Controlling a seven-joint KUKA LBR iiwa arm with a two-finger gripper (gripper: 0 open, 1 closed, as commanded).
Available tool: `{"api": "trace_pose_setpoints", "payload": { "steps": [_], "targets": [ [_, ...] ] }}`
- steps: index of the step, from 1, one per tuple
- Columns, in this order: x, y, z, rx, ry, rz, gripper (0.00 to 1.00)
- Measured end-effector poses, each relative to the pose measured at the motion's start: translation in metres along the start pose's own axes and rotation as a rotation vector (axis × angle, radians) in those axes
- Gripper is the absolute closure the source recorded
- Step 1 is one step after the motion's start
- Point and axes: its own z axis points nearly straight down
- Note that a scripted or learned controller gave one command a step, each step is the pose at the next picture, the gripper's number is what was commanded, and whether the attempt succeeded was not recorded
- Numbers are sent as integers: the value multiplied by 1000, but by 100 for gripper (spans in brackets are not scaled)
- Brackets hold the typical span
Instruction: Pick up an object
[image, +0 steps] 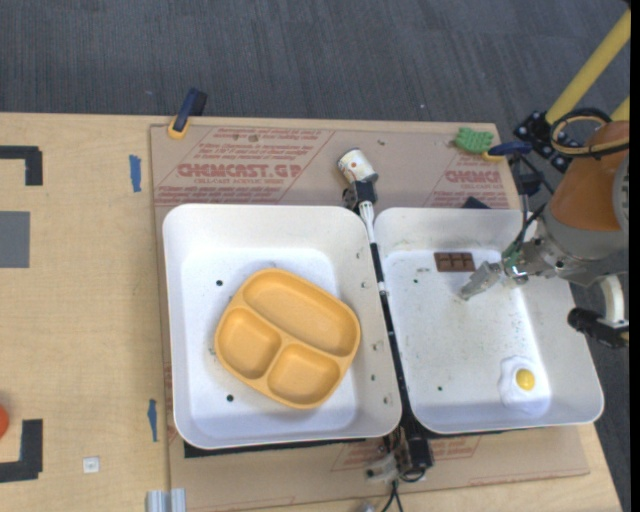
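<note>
The hand (480, 282), whose state cannot be told, is seen low over the right bin (570, 400), a brown chocolate piece (454, 262) just beyond it; approach is judged underway, and descent and closure are required.

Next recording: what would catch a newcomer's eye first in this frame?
The yellow divided plate lying in the left bin stands out most. In the right bin are a fried-egg toy at the near right corner and a brown chocolate piece near the far wall, with the gripper above the bin floor beside it.
</note>
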Motion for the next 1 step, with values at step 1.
{"api": "trace_pose_setpoints", "payload": {
  "steps": [1],
  "targets": [
    [35,57,2,3,-22,-39,0]
  ]
}}
